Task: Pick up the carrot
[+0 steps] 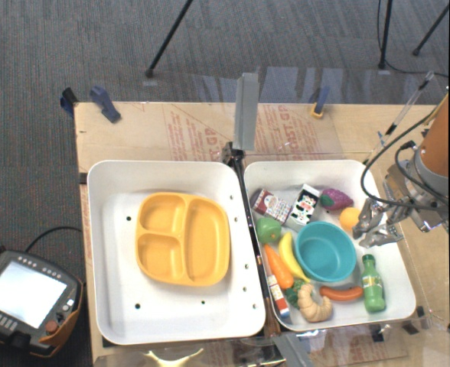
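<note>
The carrot point(278, 266) is orange and lies at a slant near the left wall of the right bin point(405, 281), between a green fruit point(269, 229) and a banana point(288, 256). My gripper point(376, 228) hangs over the right side of that bin, right of a teal bowl point(326, 252) and well away from the carrot. Its fingers look open with nothing between them.
Around the carrot the right bin also holds a marker-like tube point(278, 295), a ginger root point(314, 303), an orange-red sausage point(341, 293), a green bottle point(373, 283), two small boxes point(289, 204), a purple eggplant point(335, 198) and an orange point(349, 218). The left bin point(110, 312) holds a yellow divided plate point(184, 238).
</note>
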Motion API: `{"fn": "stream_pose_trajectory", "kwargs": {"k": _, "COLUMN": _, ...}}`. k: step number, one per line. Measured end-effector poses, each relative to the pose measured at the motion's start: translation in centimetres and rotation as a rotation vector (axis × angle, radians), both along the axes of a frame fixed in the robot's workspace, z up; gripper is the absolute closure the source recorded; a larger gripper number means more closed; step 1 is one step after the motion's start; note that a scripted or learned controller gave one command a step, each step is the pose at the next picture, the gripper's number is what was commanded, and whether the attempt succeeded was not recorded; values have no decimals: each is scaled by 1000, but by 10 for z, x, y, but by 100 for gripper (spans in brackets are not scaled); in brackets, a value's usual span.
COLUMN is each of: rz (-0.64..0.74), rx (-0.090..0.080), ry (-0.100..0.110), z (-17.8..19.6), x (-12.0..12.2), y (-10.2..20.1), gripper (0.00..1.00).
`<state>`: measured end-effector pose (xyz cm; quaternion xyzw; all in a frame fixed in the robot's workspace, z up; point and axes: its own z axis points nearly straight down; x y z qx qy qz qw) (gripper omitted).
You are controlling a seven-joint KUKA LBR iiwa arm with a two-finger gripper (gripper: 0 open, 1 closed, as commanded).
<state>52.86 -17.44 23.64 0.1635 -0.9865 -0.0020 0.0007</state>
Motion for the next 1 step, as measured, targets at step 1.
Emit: {"fn": "stream_pose_trajectory", "kwargs": {"k": 1, "rz": 217, "rx": -6, "ry": -12, "z": 127, "x": -17, "y": -29, "gripper": 100}}
